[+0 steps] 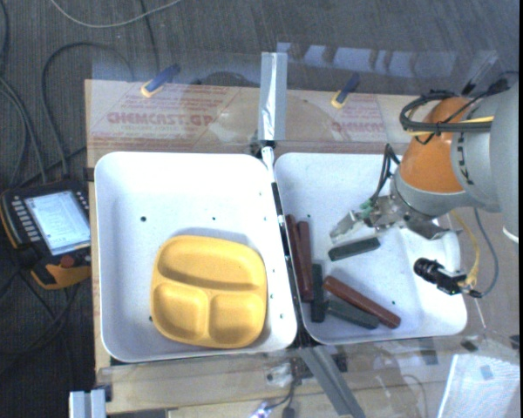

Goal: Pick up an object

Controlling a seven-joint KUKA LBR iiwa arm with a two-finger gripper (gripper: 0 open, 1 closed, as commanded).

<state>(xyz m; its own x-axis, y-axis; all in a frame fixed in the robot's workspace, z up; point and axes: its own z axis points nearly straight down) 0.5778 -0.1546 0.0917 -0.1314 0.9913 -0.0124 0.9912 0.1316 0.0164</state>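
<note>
My gripper [356,221] hangs over the middle of the right bin [436,320], below the orange wrist band, and looks open with nothing between its fingers. Just beneath it a dark grey bar [354,250] lies flat on the bin floor, close to the gripper but apart from it. A brown stick [361,301] and another dark grey bar [352,315] lie near the bin's front. Against the bin's left wall rest a brown stick [302,252] and a dark stick [317,291].
The left bin [122,190] holds a yellow divided tray [211,291] at its front. A black cable plug [438,275] dangles over the right bin's right side. A handheld pendant [48,225] sits left of the bench.
</note>
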